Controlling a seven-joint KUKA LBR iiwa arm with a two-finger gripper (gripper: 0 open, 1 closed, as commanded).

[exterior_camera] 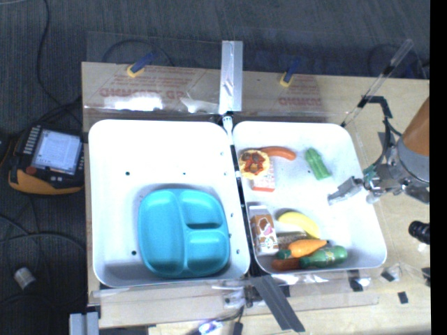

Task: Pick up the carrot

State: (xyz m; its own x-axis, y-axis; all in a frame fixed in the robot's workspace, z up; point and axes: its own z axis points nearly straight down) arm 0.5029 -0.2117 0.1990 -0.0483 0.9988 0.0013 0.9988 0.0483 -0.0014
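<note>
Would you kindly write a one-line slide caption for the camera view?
KUKA gripper poised over the right bin, apart from the carrot lying among toy food near its front edge.

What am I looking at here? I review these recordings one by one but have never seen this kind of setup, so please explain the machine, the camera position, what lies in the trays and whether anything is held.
One camera, fixed above the bench, looks down at a slant on two shallow white bins side by side. The machine is a robot arm reaching in from the right of the picture; its gripper hangs over the right part of the right bin, with nothing between its fingers.

The left bin holds a blue divided plate. The right bin holds toy food: a carrot near the front edge, beside a yellow banana, a dark green vegetable and a small box. Further back lie a pizza slice, a sausage and a green pickle.

The carrot lies untouched, in front of the gripper and to its left.
</note>
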